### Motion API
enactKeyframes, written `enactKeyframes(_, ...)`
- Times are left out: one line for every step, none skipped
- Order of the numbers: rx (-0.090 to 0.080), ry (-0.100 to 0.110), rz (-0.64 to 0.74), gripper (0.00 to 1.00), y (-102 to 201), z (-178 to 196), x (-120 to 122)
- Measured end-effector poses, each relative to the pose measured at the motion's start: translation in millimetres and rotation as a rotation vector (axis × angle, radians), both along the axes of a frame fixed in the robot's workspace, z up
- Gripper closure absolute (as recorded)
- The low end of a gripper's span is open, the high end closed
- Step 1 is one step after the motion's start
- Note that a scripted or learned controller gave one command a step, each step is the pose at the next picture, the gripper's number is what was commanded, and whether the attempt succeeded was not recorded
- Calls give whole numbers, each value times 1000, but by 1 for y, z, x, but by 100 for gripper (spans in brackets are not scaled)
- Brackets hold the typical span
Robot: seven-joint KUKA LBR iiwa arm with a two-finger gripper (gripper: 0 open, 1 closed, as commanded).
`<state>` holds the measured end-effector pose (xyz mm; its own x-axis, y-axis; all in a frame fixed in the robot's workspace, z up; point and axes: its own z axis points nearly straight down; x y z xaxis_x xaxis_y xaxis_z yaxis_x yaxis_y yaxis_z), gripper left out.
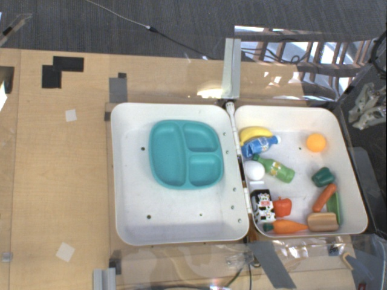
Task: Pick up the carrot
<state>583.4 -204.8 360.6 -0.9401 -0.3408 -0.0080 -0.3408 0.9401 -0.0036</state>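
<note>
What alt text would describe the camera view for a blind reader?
Two white bins sit side by side: the left bin holds a teal divided plate, and the right bin holds toy foods, including two carrots near its front.

From my feed I make out just a bit of the arm (367, 104) at the right edge: pale grey metal w/ a blocky, bracket-like outline, some darker gaps btwn parts. Too blurred to tell screws, cables or markings.
</note>
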Motion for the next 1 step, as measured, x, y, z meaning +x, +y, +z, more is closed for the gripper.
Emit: enactKeyframes(-7,-9,325,100,1,103,38)
